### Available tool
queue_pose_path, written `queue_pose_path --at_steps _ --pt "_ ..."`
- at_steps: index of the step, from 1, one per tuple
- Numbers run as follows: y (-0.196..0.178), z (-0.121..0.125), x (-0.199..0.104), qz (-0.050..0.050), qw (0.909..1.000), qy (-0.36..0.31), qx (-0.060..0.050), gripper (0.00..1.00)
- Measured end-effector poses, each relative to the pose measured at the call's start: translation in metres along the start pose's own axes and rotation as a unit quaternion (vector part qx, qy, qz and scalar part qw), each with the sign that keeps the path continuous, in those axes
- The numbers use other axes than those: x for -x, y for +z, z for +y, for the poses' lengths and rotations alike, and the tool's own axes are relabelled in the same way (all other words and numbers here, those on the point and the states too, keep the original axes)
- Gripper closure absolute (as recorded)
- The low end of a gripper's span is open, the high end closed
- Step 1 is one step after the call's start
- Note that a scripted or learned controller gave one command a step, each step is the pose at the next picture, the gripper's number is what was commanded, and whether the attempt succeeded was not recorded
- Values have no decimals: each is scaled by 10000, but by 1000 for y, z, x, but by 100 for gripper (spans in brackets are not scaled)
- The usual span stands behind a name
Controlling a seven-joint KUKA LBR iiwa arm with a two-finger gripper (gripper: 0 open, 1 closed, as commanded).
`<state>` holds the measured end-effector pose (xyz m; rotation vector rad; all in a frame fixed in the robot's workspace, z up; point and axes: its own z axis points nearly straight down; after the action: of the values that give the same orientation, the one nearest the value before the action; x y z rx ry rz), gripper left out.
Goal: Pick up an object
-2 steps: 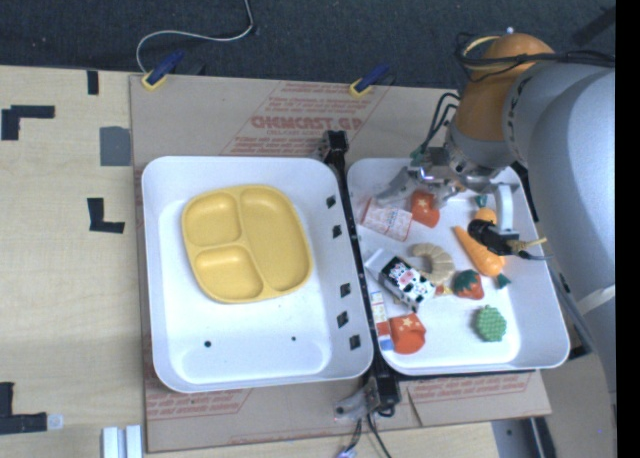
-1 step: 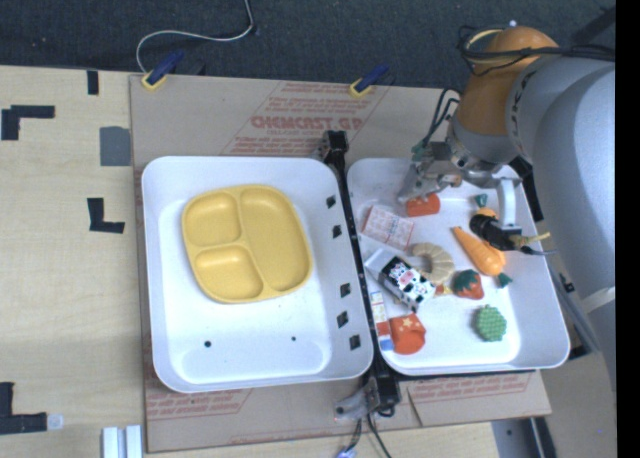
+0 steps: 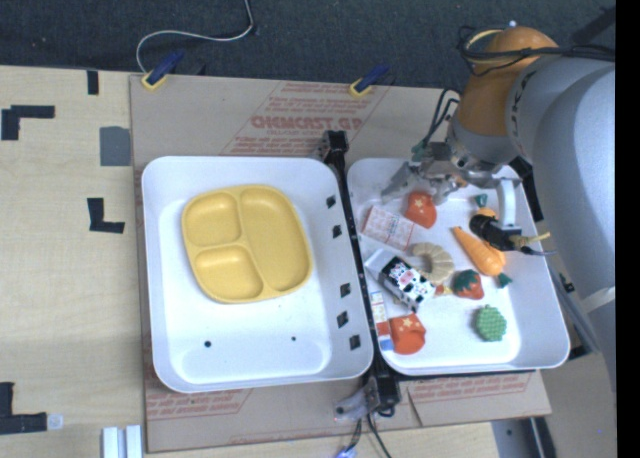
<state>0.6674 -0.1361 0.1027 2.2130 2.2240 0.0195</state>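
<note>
We see our gripper [image 3: 428, 174] above the right bin [image 3: 535, 346], jaw state unclear; seemingly nothing lifted yet.

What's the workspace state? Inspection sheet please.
Surface: cardboard sheet on bench, two white bins side by side.
Job's things: right bin holds red piece, carrot, green piece, beige ring, black-and-white block, paper card.
Clutter: yellow divided plate in left bin.
Hand: hand over right bin's far edge; nothing visibly held.
Cables: white cable beyond bench.
Surroundings: dark floor.
</note>
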Motion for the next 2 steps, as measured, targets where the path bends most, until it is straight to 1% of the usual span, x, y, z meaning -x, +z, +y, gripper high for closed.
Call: queue_pose_path --at_steps 1,2 --pt "-10 0 -1 -3 10000 -6 0 100" --pt "-10 0 -1 -4 10000 -6 -2 0"
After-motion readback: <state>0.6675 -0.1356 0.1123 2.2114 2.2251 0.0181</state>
